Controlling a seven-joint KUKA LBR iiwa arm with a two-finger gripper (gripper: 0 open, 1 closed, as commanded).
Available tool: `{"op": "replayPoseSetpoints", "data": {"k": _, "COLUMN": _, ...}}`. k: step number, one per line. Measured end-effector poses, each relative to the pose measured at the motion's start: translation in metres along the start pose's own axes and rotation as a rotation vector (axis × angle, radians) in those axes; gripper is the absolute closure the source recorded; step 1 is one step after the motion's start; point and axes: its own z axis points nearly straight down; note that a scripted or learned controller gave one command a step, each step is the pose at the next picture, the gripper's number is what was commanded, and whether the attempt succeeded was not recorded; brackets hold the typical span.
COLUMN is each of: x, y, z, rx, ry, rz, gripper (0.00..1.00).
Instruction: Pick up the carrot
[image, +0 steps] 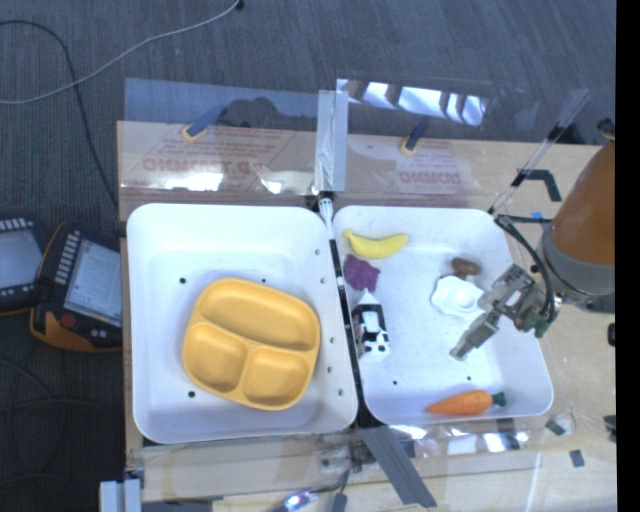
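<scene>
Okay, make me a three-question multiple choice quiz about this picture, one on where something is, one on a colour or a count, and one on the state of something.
1. Where does the orange carrot with the green top lie?
A. In the yellow tray
B. Near the front edge of the right bin
C. On the floor

2. How many compartments does the yellow plastic divided tray have?
A. Three
B. Five
C. One

3. How does the carrot stand to the gripper?
A. Clamped between its fingers
B. Lifted above the bin
C. Lying on the bin floor, apart from it

Answers:
1 B: the orange carrot lies by the front wall of the right bin.
2 A: the yellow divided tray, in the left bin, shows one long section and two smaller ones.
3 C: the gripper hangs above and behind the carrot, white floor between them.
</scene>
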Motion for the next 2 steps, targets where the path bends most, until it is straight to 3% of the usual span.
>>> {"op": "replayPoseSetpoints", "data": {"k": 1, "x": -0.011, "y": -0.017, "z": 0.111, "rx": 0.004, "ry": 0.003, "rz": 0.16, "gripper": 0.0}}
{"op": "replayPoseSetpoints", "data": {"k": 2, "x": -0.017, "y": -0.02, "z": 0.141, "rx": -0.005, "ry": 0.001, "rz": 0.367, "gripper": 0.0}}
